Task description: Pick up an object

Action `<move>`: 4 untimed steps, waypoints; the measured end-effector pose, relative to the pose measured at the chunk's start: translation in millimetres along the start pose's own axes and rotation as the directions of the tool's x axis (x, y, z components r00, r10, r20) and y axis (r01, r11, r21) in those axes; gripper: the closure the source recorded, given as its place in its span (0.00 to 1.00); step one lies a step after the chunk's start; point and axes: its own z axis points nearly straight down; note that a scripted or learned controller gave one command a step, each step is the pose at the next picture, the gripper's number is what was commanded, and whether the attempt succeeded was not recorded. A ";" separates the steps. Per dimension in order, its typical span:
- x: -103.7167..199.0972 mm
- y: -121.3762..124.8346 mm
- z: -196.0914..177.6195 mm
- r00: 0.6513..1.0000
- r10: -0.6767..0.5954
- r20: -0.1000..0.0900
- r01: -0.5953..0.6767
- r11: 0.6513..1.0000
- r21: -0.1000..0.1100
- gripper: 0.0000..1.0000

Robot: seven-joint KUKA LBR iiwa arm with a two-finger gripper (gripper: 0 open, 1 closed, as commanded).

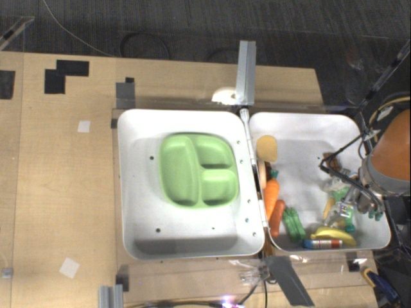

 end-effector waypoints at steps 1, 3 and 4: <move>-4.7 1.6 -14.0 1.000 -0.007 0.014 0.007 1.000 0.001 1.00; -19.0 2.7 -70.9 0.911 -0.411 -0.009 0.411 0.911 -0.005 0.00; -9.9 -0.4 -0.2 0.931 -0.364 -0.002 0.364 0.931 -0.001 0.00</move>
